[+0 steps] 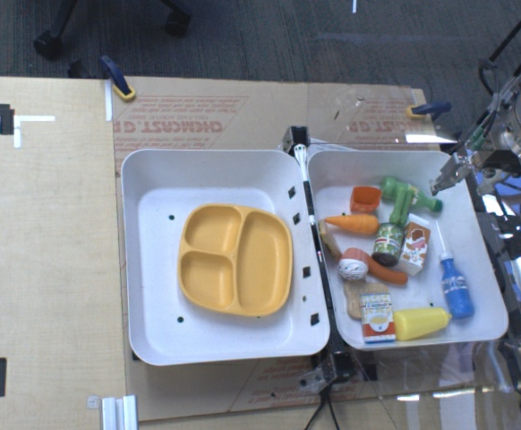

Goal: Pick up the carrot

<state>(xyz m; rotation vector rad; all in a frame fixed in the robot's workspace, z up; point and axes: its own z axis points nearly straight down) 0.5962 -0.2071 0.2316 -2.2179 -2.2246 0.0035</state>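
Rightward, pincer (441,184) over the right bin's (486,267) rim (grip state unreadable), well apart from carrot (352,225).

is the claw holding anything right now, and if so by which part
Nothing is held. The claw hangs over the right bin's upper right edge with nothing in it, and the carrot lies apart on the bin floor.

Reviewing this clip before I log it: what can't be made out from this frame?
- Pincer: small and thin at the right bin's rim; open or shut can't be told.
- Arm: cut off by the right edge of the camera view.
- Carrot: its right end runs against the dark jar; whether they touch is unclear.
- Carton and juice box labels: too small to read.
- Beige piece: partly under the carton.
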